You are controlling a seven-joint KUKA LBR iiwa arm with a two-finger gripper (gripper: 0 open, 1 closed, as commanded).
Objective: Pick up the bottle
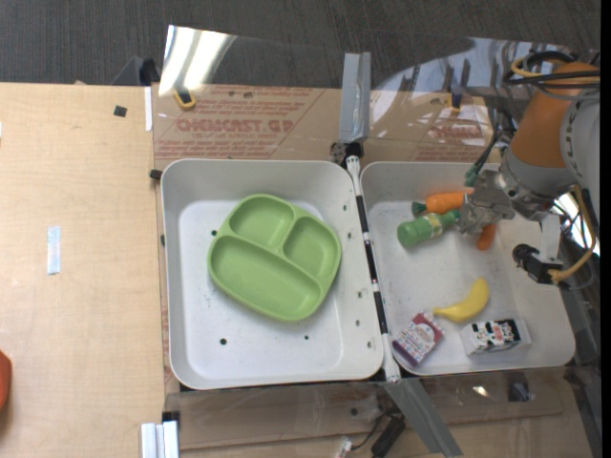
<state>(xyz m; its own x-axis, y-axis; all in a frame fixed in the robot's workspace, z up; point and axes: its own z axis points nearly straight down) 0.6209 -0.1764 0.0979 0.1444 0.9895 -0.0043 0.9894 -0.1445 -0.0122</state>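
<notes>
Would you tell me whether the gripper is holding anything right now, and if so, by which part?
It cannot be told. The gripper is down at the cap end of the green bottle, beside the carrot, but the view doesn't show a grasp.

**Arm low over the right bin, wrist turned toward the divider**

The grey arm (pixel 573 132) enters from the right side of the camera view, above the far right corner of the right bin (pixel 535 356). Its orange band (pixel 542 127) sits just above the wrist, which bends down and leftward toward the divider between the two bins. Dark cables loop along the arm's right flank, beside the bin's right wall. The gripper (pixel 474 216) hangs at the wrist's lower end, over the far half of that bin, nearer its back wall than its front. How the jaws stand cannot be made out from this slanted angle.
</notes>
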